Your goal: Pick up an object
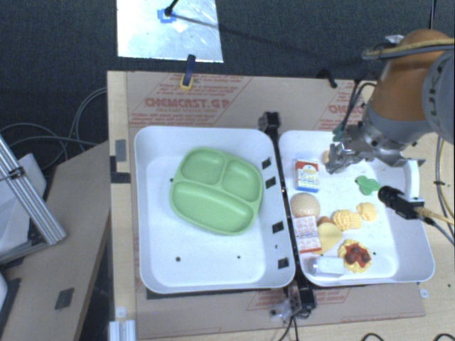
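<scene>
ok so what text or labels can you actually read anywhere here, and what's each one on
"CHEMCAST GP", red print, upside down, on the brown sheet under the bins; it seems to repeat at the sheet's right corner, too partial to read.
Small red and blue carton: print too small.
Red-patterned packet: print blurred.

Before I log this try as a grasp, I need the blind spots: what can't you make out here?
- Pincer: small and blurred in the camera view; open or shut, holding or not, cannot be told.
- Carton: its label is too small to read.
- Right bin: the far corner sits behind the arm.
- Arm: cut off by the right edge.
</scene>
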